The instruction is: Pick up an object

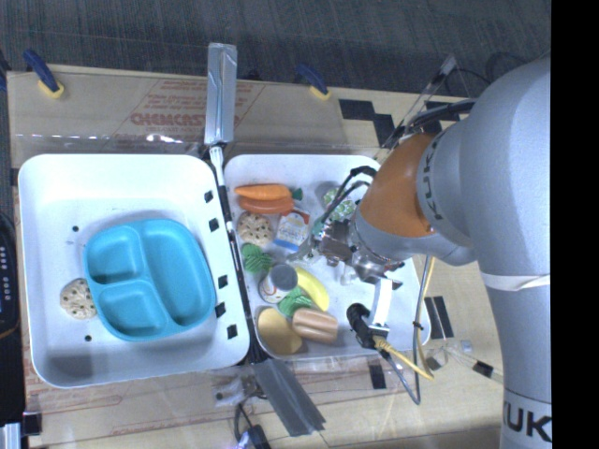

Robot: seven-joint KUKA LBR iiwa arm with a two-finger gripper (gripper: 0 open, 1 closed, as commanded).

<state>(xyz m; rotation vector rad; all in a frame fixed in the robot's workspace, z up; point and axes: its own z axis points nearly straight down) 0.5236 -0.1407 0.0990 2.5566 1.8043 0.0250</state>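
- Arm (487, 185): grey with an orange band above the wrist, entering from the right and bent down over the right bin.
- Jaws of the gripper (328, 243): low over the middle of the right bin, near the small carton; whether they are spread or pressed together cannot be told, as the wrist and cables cover them.
- Right bin (398, 340): shallow, white, holding a cluster of toy foods along its left half.
- Carrot (264, 195): orange, lying across the far left part of the right bin.
- Cookie (254, 227): just beneath the carrot, beside the divider.
- Small carton (291, 232): white and blue, just right of that cookie.
- Banana (314, 291): yellow, near a grey disc (283, 277) and a green leafy piece (295, 299).
- Hot dog bun (314, 325): tan, at the near edge, touching a yellow round piece (278, 332).
- Left bin (56, 363): white, holding a blue sectioned tray (150, 277) with a second cookie (78, 298) just beside the tray's left edge.
- Desk (112, 110): brown board beneath both bins.
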